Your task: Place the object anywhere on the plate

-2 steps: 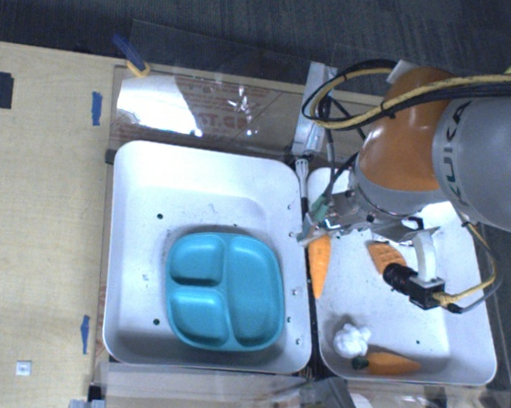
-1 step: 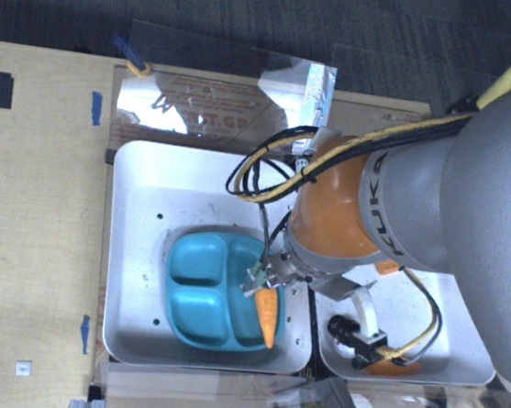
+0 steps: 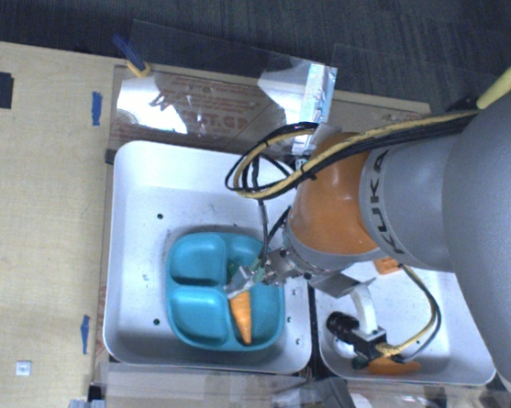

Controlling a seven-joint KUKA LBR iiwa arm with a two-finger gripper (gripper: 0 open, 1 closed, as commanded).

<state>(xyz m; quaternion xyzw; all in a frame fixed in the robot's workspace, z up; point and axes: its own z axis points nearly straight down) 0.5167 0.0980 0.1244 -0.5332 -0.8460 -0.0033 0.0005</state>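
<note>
A blue plate [image 3: 200,275] with several compartments sits in the left white bin [image 3: 141,231]. An orange carrot-shaped object [image 3: 241,318] lies in the plate's right-hand compartment, pointing toward the front rim. My gripper [image 3: 253,279] hangs just above the carrot's upper end, at the plate's right side, close to or touching it. The orange-banded wrist covers the gripper's upper part, and the contact with the carrot is too small to make out.
The right bin [image 3: 458,362] holds a small orange object [image 3: 395,363] near its front edge, partly under the arm. A shiny plastic sheet [image 3: 222,102] lies behind the left bin. The arm's bulk covers most of the right bin.
</note>
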